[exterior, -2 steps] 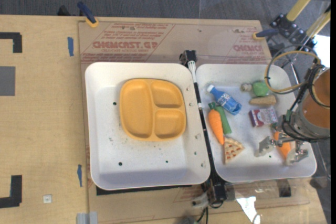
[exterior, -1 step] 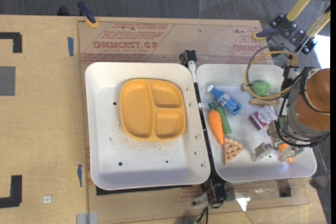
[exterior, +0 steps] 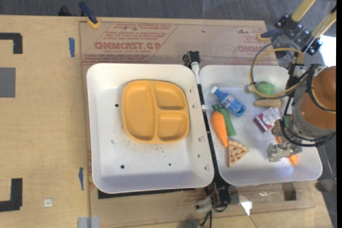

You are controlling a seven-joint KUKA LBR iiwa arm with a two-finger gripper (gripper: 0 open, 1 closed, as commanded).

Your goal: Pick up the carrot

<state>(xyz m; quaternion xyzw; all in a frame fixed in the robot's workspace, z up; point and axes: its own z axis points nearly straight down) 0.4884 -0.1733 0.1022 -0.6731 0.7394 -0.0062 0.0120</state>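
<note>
The carrot (exterior: 220, 127), orange with a green top, lies in the right bin (exterior: 310, 172) near its left wall, pointing toward the front. A green vegetable (exterior: 230, 123) lies tight against its right side. My gripper (exterior: 279, 151) hangs low over the front right part of the same bin, well to the right of the carrot and apart from it. A small orange piece (exterior: 293, 159) shows just beside the gripper's tip.
Around the carrot are a blue bottle (exterior: 228, 102) behind it and a pizza slice (exterior: 236, 152) in front. A green round item (exterior: 265, 88), a brown piece (exterior: 267, 103) and a purple packet (exterior: 265, 120) lie further right. The left bin (exterior: 101, 131) holds a yellow divided plate (exterior: 155, 111).
</note>
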